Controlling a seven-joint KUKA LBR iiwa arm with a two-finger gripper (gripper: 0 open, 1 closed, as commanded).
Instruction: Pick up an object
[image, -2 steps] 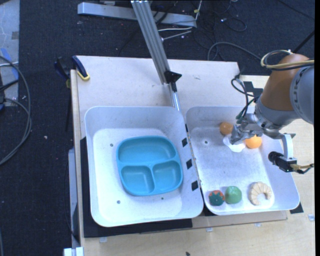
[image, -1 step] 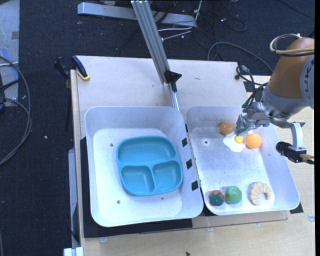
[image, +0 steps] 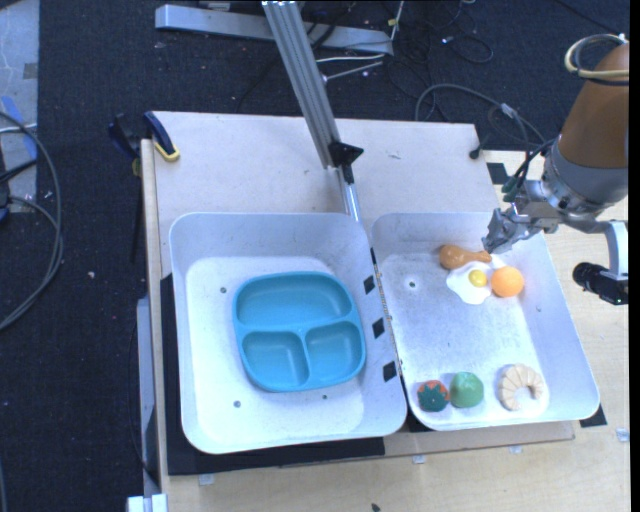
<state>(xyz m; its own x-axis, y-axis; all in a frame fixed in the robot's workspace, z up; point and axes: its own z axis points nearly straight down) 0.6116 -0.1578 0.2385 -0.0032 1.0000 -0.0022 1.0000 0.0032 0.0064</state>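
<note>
Pincer (image: 497, 238) is seen low over the right bin (image: 560, 330), at its far right part; whether it is spread or pressed together cannot be told at this angle. Nothing is seen pinched.

Just below-left of the pincer: a brown drumstick-shaped toy (image: 462, 257), lying flat, tan and glossy. Just below it: a fried-egg toy (image: 472, 284), white with a yellow yolk, touched on its right by an orange ball (image: 507, 282).

Well below the pincer, along the near edge of the bin: a beige ridged croissant-like piece (image: 522, 386), a green round piece (image: 466, 389), and a red-green piece (image: 432, 396) beside it.

Far left of the pincer: the left bin (image: 200, 300), with a blue three-compartment plate (image: 298, 330) lying in it.

Both bins are carried by a pale wooden surface (image: 240, 160).
</note>
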